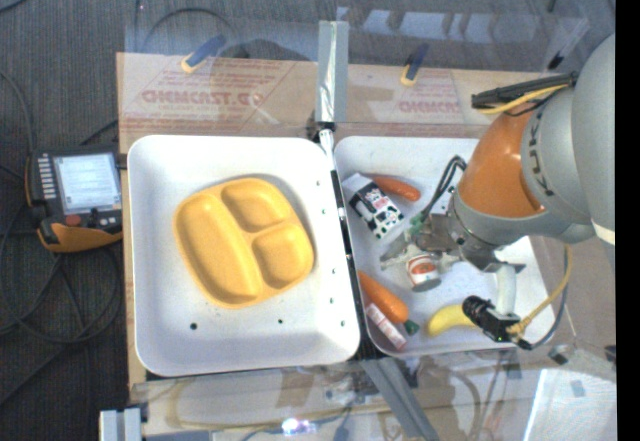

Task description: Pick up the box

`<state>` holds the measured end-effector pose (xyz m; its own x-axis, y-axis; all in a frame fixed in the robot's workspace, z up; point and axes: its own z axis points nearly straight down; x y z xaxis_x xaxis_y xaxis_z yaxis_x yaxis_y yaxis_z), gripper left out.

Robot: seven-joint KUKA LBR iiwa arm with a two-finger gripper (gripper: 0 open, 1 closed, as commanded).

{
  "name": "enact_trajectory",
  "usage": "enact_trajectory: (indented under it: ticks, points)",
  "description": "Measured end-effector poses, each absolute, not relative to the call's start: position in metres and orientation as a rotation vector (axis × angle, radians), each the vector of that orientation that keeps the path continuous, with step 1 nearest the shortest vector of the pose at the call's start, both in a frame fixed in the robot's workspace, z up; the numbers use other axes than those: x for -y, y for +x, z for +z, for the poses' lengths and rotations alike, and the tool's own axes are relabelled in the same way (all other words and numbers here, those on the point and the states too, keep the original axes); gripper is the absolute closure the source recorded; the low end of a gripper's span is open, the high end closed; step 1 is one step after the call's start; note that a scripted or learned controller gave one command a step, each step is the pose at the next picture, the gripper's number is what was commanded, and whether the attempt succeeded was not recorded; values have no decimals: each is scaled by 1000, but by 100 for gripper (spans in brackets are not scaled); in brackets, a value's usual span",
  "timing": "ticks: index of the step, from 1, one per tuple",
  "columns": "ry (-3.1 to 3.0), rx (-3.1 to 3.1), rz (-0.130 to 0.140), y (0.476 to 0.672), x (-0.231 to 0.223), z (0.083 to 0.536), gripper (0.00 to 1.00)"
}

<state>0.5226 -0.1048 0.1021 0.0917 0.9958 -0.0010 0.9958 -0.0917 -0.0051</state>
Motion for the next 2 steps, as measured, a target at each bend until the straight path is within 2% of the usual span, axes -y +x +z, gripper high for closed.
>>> enact_trajectory:
  ticks: [1, 2]
  points:
    - [-2360, 2069, 3, 508, 132, 105, 0]
    - [-2395, 2044, -13, 550, 177, 91, 0]
